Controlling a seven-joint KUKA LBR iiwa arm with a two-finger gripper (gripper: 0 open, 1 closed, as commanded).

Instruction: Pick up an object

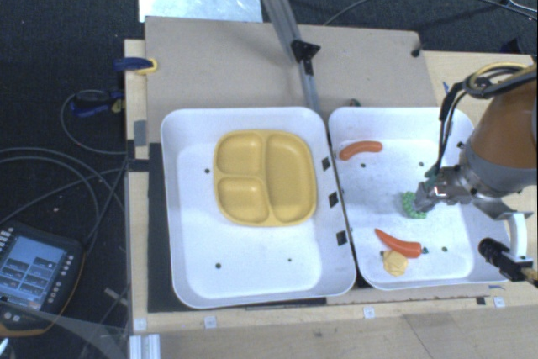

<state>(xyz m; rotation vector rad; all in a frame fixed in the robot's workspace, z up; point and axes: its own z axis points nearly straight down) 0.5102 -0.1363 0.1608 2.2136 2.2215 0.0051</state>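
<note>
Two shallow white bins sit side by side on a pale bench, seen from above at a slant. Both look like smooth moulded plastic with rounded corners and low raised rims, and their inner rims touch along the middle.

The left bin (pixel 193 265) holds a yellow plate (pixel 265 176), a glossy rounded square split into three compartments. It lies flat in the upper middle of the bin, with bare white floor below it and to its left.

The right bin (pixel 370 126) holds four small items. An orange sausage (pixel 360 150), smooth and slightly curved, lies near the upper left corner. A green object (pixel 413 205), bumpy and leafy in texture, sits near the middle. A red-orange pepper (pixel 398 244), long and tapered, lies toward the near rim, and a small yellow lump (pixel 394 263) rests touching its lower side, just beside the rim.

The grey arm with its orange band reaches in from the right, trailing black and yellow cables. Its gripper (pixel 429 196) is low over the right bin, right at the green object's right edge; how far its jaws stand apart cannot be made out, nor whether anything is held.

Open floor lies in the upper middle of the right bin, between sausage and gripper
</note>
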